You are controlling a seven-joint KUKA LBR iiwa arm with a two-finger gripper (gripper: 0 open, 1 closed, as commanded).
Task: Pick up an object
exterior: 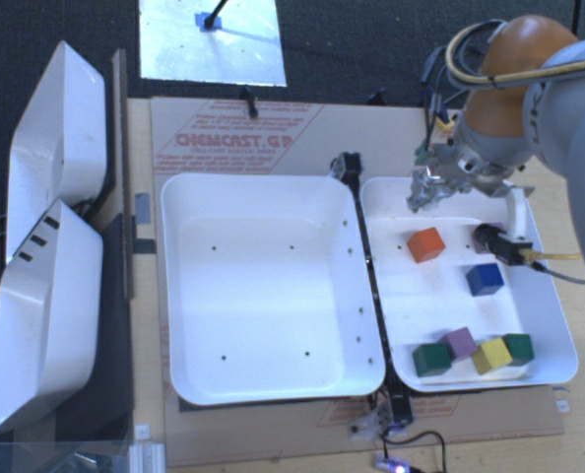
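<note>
Our claw (422,197) hangs above the right bin (553,313); we cannot tell its state. The orange cube (425,244), just below it, stands apart from other blocks, so we should centre over it and descend straight.

The tabletop (140,264) is pale wood, and most of it is covered by a brown cardboard sheet (235,138) printed with red lettering. Two shallow white bins sit side by side on the cardboard, touching along their inner rims: the left bin (174,294) and the right bin (549,313). Beyond the far edge of the cardboard, a square metal plate (243,37) lies on dark carpet (371,28).
</note>
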